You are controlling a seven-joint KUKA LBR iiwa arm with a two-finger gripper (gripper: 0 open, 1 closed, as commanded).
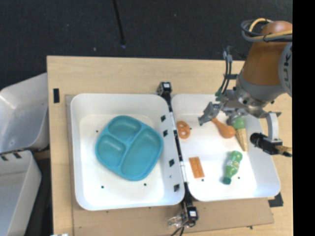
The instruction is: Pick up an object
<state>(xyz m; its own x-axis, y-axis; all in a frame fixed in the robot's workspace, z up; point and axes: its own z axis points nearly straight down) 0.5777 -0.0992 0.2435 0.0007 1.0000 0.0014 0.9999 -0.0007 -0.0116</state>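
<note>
**Arm poised over the right bin, toys scattered beneath**

Far to the gripper's left, a blue divided plate (129,147) lies flat in the left bin (78,191), well apart from the tool. Nearer, just past the divider and still to the gripper's left, a small orange pretzel-shaped piece (183,130) rests on the floor of the right bin (266,181). Below and to the left of the tool lies a flat orange rectangular piece (196,167). The gripper (219,113) hangs over the upper part of the right bin, its dark fingers appearing spread apart with nothing visibly between them. Just to its right, an orange pear-shaped toy (224,128) lies close beside the fingertips. Further right sits a toy ice-cream cone (241,134). Below it, a green bottle-shaped toy (232,167) lies tilted.
</note>
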